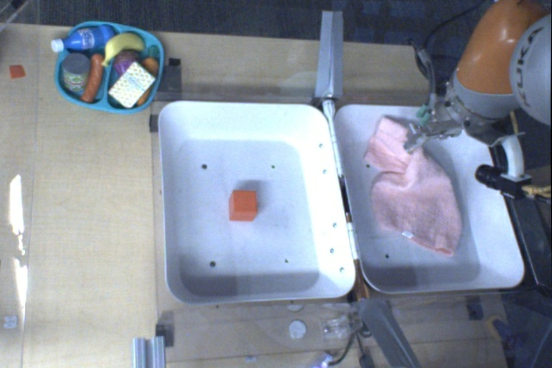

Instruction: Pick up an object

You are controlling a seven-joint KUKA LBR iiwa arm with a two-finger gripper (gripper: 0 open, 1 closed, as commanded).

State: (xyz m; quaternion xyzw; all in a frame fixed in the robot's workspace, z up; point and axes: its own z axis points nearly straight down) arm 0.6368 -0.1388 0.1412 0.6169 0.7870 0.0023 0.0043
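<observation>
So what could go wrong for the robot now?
The gripper sits at the top corner of the pink cloth, so it might pinch just a thin fold that slips out. The cloth is crumpled and floppy, so it could drag along the right bin. The orange block is far away in the left bin.

You cannot tell how the small metal two-finger gripper (420,134) is set, since it is tiny and blurred against the crumpled pink cloth (414,196), and whether it touches the cloth is unclear. The grey arm with its orange band (496,47) is cut off by the right and top edges. In the blue divided tray (62,82) on the bench, the toy foods overlap, and the small patterned packet (132,84) is too small to read.
</observation>
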